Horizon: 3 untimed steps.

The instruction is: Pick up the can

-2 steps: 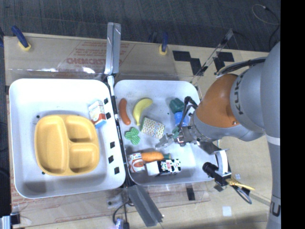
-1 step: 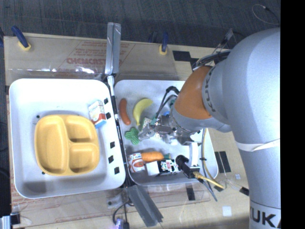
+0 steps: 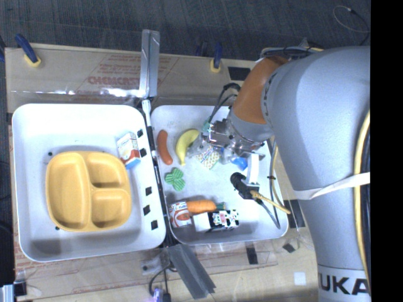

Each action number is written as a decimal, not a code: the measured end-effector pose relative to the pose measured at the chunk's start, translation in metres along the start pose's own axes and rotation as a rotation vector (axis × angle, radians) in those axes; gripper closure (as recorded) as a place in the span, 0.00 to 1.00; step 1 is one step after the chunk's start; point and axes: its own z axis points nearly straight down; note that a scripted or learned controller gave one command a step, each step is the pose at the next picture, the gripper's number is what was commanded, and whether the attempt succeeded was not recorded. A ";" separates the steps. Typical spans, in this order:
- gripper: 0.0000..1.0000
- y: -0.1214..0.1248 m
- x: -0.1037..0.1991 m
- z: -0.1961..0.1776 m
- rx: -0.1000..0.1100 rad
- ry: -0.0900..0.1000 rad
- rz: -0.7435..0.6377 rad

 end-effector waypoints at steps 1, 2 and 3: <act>0.00 -0.053 0.010 0.001 0.003 0.000 0.199; 0.00 -0.028 0.003 0.000 0.000 0.000 0.172; 1.00 -0.029 0.004 -0.009 0.004 0.001 0.164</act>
